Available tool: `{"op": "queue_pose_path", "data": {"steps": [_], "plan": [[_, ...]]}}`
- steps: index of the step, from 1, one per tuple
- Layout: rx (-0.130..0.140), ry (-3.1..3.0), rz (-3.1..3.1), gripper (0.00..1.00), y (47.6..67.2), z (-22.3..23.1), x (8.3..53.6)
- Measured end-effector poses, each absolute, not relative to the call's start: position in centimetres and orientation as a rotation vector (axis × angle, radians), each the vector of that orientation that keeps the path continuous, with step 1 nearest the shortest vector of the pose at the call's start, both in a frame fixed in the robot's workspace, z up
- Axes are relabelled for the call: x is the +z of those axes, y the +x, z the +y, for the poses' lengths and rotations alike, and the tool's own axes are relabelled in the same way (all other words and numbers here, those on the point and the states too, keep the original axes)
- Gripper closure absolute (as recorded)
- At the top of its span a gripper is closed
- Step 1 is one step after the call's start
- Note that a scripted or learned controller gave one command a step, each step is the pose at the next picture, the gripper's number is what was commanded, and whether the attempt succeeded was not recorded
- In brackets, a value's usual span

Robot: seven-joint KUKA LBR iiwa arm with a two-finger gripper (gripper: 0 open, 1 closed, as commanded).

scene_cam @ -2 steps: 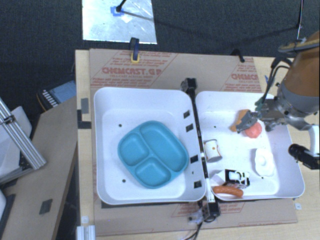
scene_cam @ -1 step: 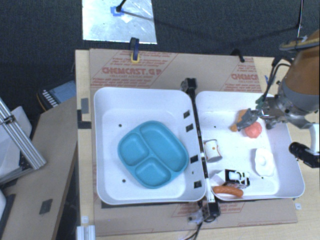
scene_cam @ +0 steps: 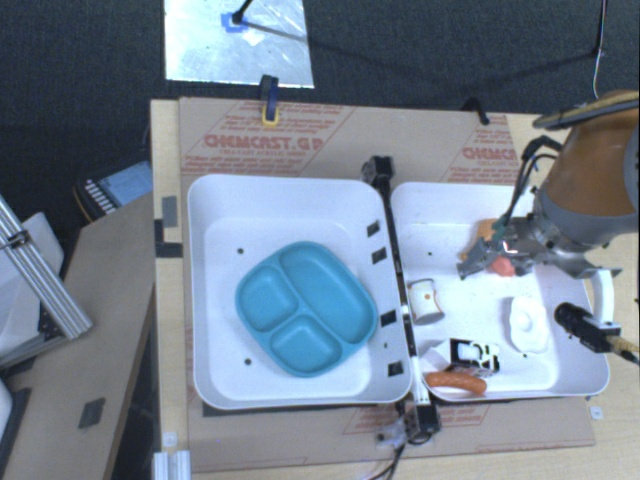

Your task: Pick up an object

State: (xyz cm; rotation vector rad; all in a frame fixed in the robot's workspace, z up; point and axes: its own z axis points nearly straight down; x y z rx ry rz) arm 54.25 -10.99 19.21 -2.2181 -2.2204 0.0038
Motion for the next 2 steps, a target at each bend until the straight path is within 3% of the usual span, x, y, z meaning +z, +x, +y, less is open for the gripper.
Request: {"op": "queue_pose_path", "data": {"steps": [2], "plan": [[0.004, -2.224, -2.222, 0.00, 55.0, -11.7, 8.6]]}}
